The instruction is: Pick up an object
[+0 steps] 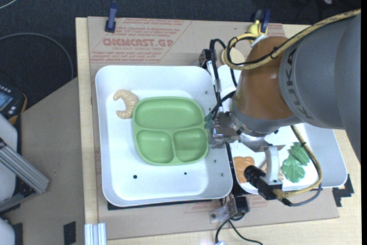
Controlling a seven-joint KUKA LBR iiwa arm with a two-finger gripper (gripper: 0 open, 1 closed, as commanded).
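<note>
Camera view: green divided plate [170,129] beside croissant [125,102] in left bin [114,169]; arm [287,83] hides right bin; fingers' state unclear.

bright, even overhead light (soft shadows only); white bin [109,140] glares slightly, focus a little soft.

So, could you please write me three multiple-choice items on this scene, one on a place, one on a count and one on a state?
1. Where does the croissant lie?
A. in the left bin, by the tray's upper-left corner
B. inside the tray
C. on the cardboard

2. How many compartments has the green tray?
A. two
B. three
C. five

3. How does the green tray sit?
A. flat, open side up
B. upside down
C. leaning on the bin wall

Answers: 1 A, it rests on the white floor beside the tray; 2 B, one large above two small; 3 A, its hollows face the camera.
</note>
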